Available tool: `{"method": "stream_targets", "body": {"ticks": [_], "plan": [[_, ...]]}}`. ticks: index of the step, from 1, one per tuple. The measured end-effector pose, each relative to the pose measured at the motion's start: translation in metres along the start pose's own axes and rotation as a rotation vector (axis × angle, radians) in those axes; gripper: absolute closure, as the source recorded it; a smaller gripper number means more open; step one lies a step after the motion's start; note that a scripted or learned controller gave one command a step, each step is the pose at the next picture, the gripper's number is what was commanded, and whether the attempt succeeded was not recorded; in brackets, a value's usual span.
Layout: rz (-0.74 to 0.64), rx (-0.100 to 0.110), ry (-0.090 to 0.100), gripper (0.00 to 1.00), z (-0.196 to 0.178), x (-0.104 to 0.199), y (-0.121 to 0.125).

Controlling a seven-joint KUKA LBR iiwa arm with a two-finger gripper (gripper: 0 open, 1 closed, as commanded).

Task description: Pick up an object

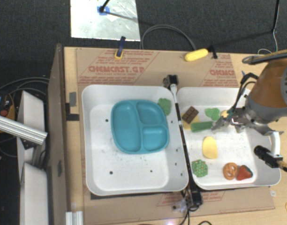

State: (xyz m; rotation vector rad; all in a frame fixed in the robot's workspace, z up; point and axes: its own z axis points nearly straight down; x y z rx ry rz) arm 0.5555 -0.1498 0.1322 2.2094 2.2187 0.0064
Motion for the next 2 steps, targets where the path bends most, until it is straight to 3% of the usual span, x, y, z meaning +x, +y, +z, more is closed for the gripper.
{"method": "stream_targets", "body": {"ticks": [1,2], "plan": [[-0.002,0.012,0.007,0.00,0.007,0.061,-0.032],[-0.001,0.007,0.005,1.00,-0.004,0.058,-0.030]]}}
